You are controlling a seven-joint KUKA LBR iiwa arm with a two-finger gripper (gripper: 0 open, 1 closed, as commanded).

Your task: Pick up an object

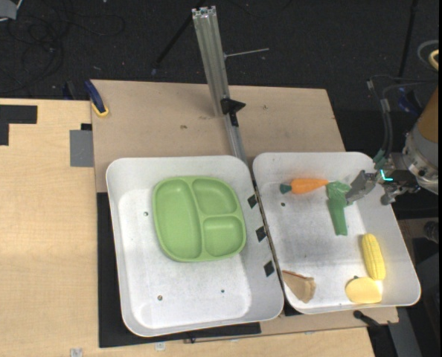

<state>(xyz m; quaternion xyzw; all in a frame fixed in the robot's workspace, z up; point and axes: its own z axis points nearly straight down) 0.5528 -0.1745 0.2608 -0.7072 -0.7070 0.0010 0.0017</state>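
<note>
wooden tabletop (280, 117) w/ two white bins; gripper (371, 183) over right bin (310, 229) far edge, jaws' state unclear, green toy (337, 208) just left of it, long axis running away from jaws toward near side.

- The arm (429, 136) is seen entering from the right edge of the camera view, only its lower part being visible.
- An orange band is shown above the wrist, with grey and pale housing below it.
- The wrist is angled leftward and slightly downward.
- The gripper (364, 187) is held at the arm's left end, low over the right bin's upper right part.
- Two dark fingers (360, 184) are pointed left.
- A small teal light is seen on the wrist body.
</note>
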